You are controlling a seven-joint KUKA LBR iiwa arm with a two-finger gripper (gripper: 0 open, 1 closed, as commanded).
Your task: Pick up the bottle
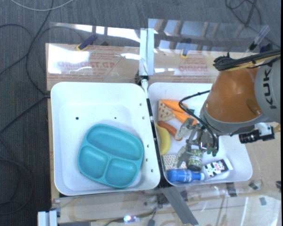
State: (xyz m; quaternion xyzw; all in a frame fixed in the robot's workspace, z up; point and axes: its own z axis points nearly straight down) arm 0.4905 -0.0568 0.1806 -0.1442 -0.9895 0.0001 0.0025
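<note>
The blue plastic bottle with a white cap (185, 175) lies on its side at the lower edge of the right-hand shallow white bin (243, 166), in the lower middle of the frame, its long axis running left to right with the cap pointing right. The metal two-finger gripper (194, 150) hangs just above it in the frame, slightly to the right, pointing down toward a small dark round object (195, 163) that sits between gripper and bottle. Whether the gripper is spread or pressed together cannot be told from this angle; nothing is visibly pinched.

The right bin also holds an orange carrot-like piece (172, 106), a yellow banana (163, 140), a red item (167, 126) and a white carton with dark print (217, 167) just right of the bottle's cap. The left white bin (66, 102) holds a teal divided plastic plate (111, 155).

Judging by this, the gripper needs a short shift toward the lower left.
</note>
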